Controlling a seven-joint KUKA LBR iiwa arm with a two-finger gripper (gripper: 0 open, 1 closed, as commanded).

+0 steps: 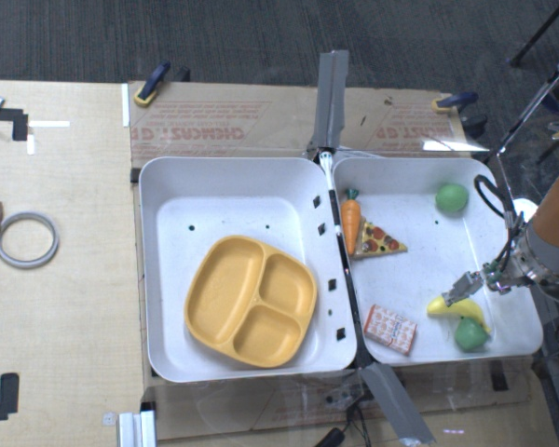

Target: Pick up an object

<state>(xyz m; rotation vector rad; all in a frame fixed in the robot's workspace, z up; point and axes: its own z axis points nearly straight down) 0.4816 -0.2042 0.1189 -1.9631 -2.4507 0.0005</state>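
We are looking down on two white bins, and the gripper is hanging low over the right bin, near its front right corner, with the grey arm reaching in from the right edge. Its two fingers are pointing toward the left and slightly down, and we are seeing a narrow gap between them with nothing held inside, so the hand is looking open and is gripping nothing.

Directly under and just beside the fingertips, the banana is lying on the bin floor; whether the fingers are touching it, we cannot tell. Just past the banana, toward the front wall, a green ball is sitting against the banana's end. Farther out to the left of the hand, a small red and white box is lying flat near the front left corner of the same bin. Well beyond the fingertips, toward the divider between the bins, a pizza slice is lying flat, with a carrot just beside it, close along the divider. Behind the hand, near the far wall, a second green ball is resting on its own.

Across the divider, the left bin is holding a yellow divided plate, well apart from the hand. On the bench far to the left, a roll of tape is lying flat.
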